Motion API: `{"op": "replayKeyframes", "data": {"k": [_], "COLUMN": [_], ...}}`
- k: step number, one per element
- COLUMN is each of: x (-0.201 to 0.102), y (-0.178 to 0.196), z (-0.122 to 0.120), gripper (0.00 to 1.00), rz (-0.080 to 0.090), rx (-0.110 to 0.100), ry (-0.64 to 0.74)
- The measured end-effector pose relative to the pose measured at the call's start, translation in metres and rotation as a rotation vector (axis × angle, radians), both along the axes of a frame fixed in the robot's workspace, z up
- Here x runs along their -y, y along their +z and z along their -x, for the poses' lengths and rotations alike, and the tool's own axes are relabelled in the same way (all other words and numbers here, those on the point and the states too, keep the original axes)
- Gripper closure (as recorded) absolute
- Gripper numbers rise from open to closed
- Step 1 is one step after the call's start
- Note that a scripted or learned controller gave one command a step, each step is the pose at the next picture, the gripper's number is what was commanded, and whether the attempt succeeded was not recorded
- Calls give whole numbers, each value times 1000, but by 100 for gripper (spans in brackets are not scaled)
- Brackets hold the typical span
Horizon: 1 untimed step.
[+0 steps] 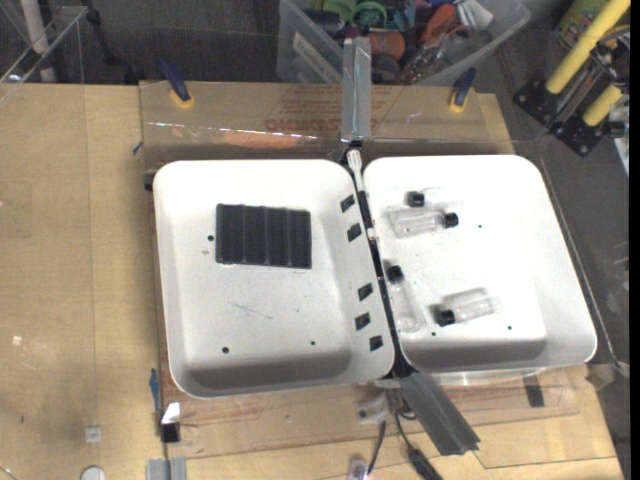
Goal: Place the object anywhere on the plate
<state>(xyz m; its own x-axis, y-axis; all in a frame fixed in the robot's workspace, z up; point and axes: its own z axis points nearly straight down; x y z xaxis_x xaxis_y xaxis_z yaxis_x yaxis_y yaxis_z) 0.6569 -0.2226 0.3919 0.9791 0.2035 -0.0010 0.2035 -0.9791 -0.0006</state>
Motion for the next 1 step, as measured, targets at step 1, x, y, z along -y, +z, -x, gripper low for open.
{"op": "replayKeyframes", "data": {"k": [1], "x": [-2], "y": [18], "z": [5], "gripper": [100], "rz": [1], "rx": [2], "ry": [67]}}
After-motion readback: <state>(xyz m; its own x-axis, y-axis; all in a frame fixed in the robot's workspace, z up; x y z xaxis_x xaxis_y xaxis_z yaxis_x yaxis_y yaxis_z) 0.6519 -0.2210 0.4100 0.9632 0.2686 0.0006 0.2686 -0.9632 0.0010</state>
